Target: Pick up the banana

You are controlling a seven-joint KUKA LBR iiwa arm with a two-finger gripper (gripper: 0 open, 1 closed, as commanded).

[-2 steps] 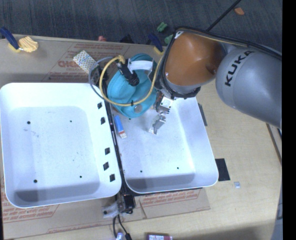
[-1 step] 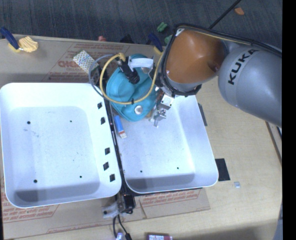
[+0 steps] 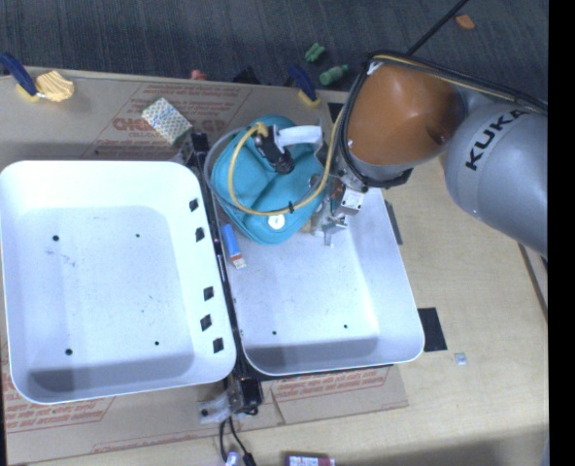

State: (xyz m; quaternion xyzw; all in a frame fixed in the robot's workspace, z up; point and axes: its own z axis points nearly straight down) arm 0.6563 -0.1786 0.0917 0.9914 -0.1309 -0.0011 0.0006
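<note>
Your left bin [image 3: 103, 260] shows you a bare white floor. In the right bin [image 3: 307, 304], a small blue-and-red stick [image 3: 233, 247] lies close to the left wall, toward the far end. The gripper [image 3: 332, 217] hangs low over that bin's far end, near the stick but apart from it. You cannot tell whether it is wide or narrow, or whether it holds anything. You cannot tell where the banana lies or how it looks.

My bench [image 3: 482, 289] bore a brown cardboard sheet [image 3: 103, 105], two white bins sat on it, left bin [image 3: 6, 260] touching right bin [image 3: 399, 299], patterned packet [image 3: 165, 118] behind the left bin, yellow lump [image 3: 54, 87] at the far-left corner
</note>
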